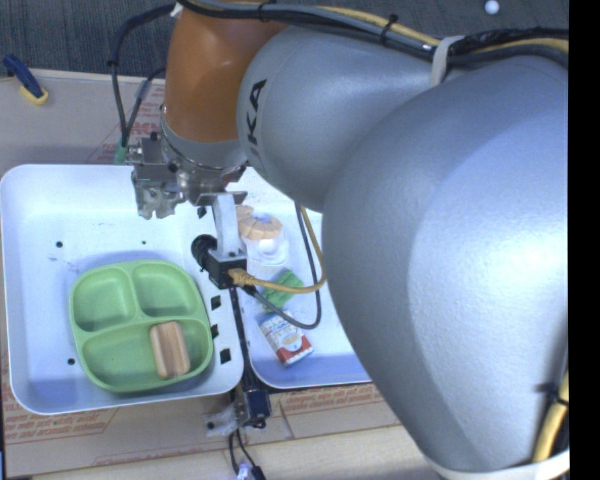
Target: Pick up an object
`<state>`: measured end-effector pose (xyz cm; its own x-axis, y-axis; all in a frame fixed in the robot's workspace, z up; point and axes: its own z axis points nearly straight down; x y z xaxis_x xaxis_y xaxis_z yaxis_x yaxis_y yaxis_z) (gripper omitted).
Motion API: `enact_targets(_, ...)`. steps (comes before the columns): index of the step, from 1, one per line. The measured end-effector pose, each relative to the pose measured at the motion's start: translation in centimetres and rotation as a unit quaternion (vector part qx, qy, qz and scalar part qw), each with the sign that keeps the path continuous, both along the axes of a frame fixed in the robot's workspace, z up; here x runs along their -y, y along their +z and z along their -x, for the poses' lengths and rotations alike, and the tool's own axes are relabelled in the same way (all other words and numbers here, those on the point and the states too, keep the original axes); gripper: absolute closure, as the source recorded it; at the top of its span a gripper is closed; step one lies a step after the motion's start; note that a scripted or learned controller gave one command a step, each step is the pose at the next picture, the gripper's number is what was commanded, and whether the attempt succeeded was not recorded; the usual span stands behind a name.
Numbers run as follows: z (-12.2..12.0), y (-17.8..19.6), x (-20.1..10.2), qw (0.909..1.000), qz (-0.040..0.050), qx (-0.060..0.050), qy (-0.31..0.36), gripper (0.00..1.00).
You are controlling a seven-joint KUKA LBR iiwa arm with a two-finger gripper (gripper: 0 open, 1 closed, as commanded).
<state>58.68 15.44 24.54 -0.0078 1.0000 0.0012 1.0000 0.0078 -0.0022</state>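
Left bin (pixel 30 268): green divided tray (pixel 140 323) sits in the near half, with a small wooden block (pixel 168 349) lying in its front compartment. Right bin (pixel 310 373): mostly hidden under the arm (pixel 400 168); visible there are a tan round item (pixel 260 230) beside a clear plastic piece (pixel 268 258), a green-yellow object (pixel 278 286), and a small red-and-white carton (pixel 285 336) near the front edge. Gripper (pixel 160 200) hangs above the left bin's back edge, nothing seen in it; can't tell how far it's open
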Motion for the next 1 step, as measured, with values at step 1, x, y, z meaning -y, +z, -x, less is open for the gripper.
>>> enact_targets(1,2.70,2.93,0.15,1.0000,0.0004,0.000,0.000,1.00)
